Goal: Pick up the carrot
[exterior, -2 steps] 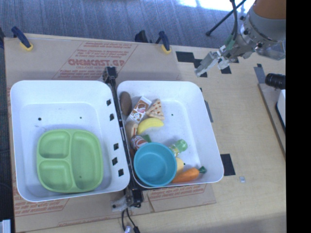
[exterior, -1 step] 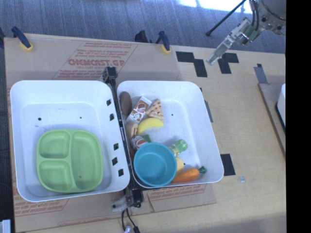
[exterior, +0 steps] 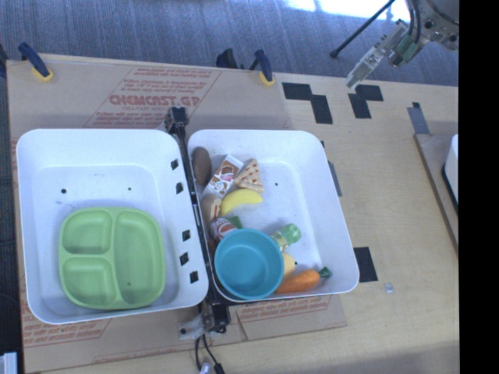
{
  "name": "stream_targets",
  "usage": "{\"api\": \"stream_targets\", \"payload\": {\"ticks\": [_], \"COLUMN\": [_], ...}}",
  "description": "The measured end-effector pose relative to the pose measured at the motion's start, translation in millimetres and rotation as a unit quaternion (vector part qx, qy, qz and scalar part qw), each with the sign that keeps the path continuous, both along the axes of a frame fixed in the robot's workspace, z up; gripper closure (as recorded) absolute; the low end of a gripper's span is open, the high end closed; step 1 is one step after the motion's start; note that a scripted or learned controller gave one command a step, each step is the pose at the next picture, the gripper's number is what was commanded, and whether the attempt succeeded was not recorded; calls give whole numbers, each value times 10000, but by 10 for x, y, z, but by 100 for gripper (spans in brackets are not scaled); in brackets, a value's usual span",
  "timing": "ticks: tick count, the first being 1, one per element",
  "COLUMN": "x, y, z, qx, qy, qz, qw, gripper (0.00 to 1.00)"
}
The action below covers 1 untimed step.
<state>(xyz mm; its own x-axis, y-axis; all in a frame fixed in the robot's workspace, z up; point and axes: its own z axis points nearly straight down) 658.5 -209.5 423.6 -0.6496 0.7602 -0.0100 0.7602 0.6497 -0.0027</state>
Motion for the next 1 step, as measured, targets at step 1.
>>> {"api": "stream_targets", "payload": {"ticks": [1], "x": [-217], "y": [431], "z": [-774], "qx": [35], "qy": [59], "qz": [-1304], "qw": [9914], "gripper": [100]}}
